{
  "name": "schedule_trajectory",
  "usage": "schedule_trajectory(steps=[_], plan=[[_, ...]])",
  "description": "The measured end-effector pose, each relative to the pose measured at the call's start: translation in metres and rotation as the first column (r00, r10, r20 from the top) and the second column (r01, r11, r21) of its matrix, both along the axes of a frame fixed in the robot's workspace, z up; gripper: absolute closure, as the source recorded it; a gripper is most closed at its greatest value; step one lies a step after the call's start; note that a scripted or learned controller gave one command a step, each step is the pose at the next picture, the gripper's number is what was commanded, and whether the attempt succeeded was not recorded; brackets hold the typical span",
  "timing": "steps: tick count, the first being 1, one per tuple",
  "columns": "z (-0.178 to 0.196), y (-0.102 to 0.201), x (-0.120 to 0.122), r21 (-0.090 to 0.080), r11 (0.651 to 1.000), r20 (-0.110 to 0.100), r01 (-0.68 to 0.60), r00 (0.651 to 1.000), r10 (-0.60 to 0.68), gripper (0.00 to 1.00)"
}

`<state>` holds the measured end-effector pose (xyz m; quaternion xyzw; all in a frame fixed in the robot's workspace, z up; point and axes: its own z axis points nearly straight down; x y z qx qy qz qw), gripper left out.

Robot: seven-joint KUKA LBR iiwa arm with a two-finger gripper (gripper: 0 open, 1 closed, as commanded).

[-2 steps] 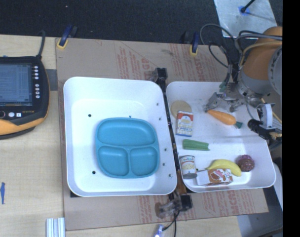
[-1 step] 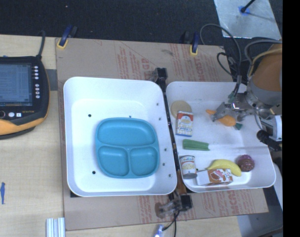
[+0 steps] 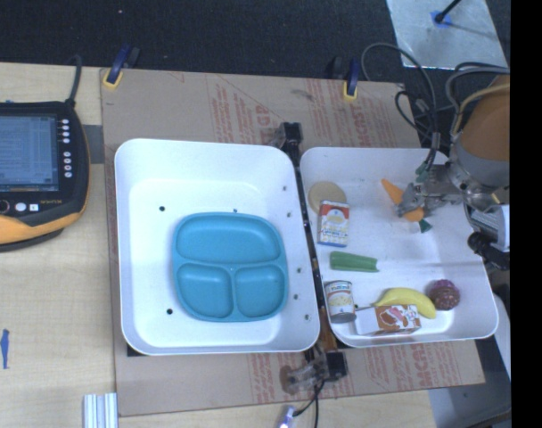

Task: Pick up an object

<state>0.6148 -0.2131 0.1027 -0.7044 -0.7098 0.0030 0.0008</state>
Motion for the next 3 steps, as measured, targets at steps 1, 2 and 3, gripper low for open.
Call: schedule_trajectory(steps=[1, 2, 3], plan=[[0.091, 0.013, -0.042, 0.003, 1.0, 0.004, 0.006, 1.0, -0.007, 1.0], [0.126, 0.071, -0.002, 0.005, 1.0, 0.003, 0.003, 1.0, -0.003, 1.0], [0.136, 0.136, -0.044, 0.002, 1.0, 0.001, 0.001, 1.0, -0.001, 1.0]])
